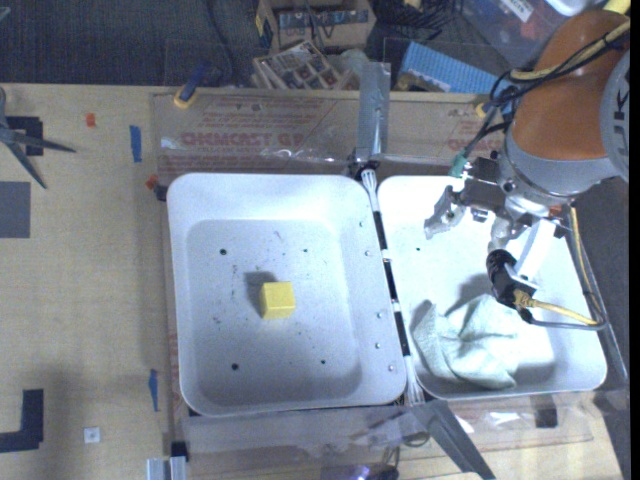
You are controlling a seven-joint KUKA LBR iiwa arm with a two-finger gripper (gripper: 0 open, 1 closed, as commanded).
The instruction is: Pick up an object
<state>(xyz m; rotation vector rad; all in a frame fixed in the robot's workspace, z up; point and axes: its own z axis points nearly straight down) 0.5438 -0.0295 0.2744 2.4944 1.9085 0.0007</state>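
Camera view: white cloth [475, 343] just below fingers [440, 218], right bin [590, 368].

Overhead light falls evenly, bright on the worktop [80, 298] and dim beyond its far edge. The right bin [590, 368] glares nearly blown-out white; the left bin [190, 208] is greyer, with a short soft shadow left of the yellow block [278, 299]. The picture is slightly soft and grainy.
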